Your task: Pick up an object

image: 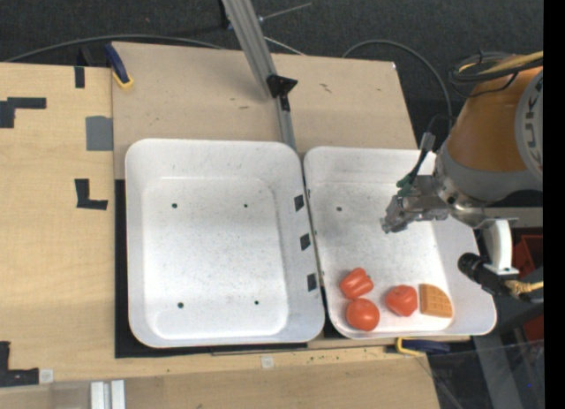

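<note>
My gripper (395, 219) hung over the right bin (371, 177), near its middle and toward the far side of the things I was meant to choose from. From the camera's slant I could not tell how it was set, and I saw nothing in it, so I judged the pick not yet made.

The candidates lay bunched in that bin's near right corner, probably because the shallow floor lets loose things collect against the rim. A red pepper (356, 283) sat farthest in, a round tomato (362, 314) just near of it and close to the rim, a second red piece (401, 300) to their right, and a small waffle (434, 300) beside that, close to it.

The left bin (212, 239) sat alongside on the worktop (53, 222). The pepper seemed the easiest target, having the most open floor around it; the tomato by the wall would have crowded my approach.
</note>
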Controlling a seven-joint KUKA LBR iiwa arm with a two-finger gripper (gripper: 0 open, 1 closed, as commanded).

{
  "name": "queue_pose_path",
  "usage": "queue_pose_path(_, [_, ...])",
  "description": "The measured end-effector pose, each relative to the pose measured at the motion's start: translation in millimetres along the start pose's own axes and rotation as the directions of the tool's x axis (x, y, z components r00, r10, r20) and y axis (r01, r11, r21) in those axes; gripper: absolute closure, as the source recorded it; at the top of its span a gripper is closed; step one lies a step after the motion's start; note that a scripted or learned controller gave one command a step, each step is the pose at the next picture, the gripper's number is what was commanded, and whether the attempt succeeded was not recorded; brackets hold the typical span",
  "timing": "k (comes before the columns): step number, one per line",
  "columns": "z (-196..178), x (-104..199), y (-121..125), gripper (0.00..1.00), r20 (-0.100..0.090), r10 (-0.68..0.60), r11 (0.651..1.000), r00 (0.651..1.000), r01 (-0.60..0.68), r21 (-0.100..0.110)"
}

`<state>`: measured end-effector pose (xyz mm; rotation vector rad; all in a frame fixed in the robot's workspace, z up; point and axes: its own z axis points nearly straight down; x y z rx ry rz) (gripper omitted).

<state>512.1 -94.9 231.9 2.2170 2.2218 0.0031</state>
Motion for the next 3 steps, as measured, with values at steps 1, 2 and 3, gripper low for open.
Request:
queue_pose_path(1, [-8.5, 57.1, -3.7, 1.00, -0.003, -0.005, 1.000, 1.000, 0.005, 0.004])
queue_pose_path(2, [4.3, 115.2, -15.3, 1.00, -0.002, -0.005, 1.000, 1.000, 0.005, 0.008])
queue_pose_path(3, [12.5, 162.8, -22.2, 1.00, -0.001, -0.004, 1.000, 1.000, 0.004, 0.007])
